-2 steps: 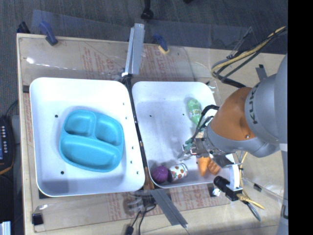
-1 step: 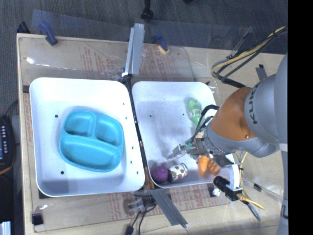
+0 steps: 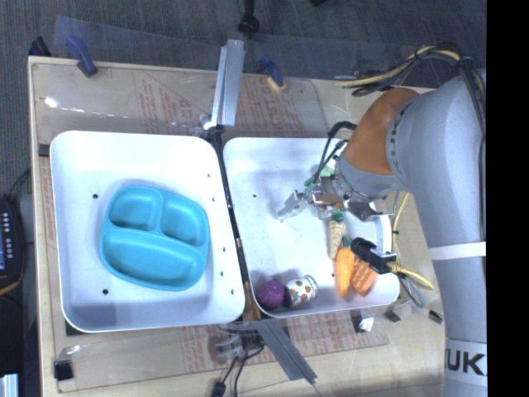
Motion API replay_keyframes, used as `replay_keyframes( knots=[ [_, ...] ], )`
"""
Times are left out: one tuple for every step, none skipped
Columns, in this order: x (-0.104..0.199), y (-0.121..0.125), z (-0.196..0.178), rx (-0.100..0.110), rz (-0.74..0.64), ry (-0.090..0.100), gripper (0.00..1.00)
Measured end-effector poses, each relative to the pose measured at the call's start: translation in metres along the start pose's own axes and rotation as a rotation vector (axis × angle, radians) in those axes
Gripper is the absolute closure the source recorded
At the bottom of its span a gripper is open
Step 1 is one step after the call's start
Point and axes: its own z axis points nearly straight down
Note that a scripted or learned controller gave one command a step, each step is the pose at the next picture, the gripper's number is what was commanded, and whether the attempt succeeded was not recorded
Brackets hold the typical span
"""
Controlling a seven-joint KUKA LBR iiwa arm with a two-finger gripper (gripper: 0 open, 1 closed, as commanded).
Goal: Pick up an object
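Your gripper hangs open and empty over the right bin, the reach step, well apart from the purple ball, small jar and carrot at the bin's near edge, where it must next descend.

Wooden bench on a dark carpeted floor, seen from above.
The pale bench top carries faint reddish printed markings, and blue clamps grip its far edge. A metal bar runs toward the middle. Beyond, grey carpet spreads out, with a black stand base planted on it.
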Motion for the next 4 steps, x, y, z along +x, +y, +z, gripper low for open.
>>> replay_keyframes(
  knots=[
    [0.035, -0.104, 0.001, 0.002, 0.001, 0.002, 0.00],
    [0.083, -0.104, 0.001, 0.003, -0.002, 0.001, 0.00],
    [0.090, -0.048, 0.001, 0.000, 0.003, -0.001, 0.00],
    [0.091, -0.049, -0.008, 0.005, -0.002, 0.002, 1.00]
  ],
)
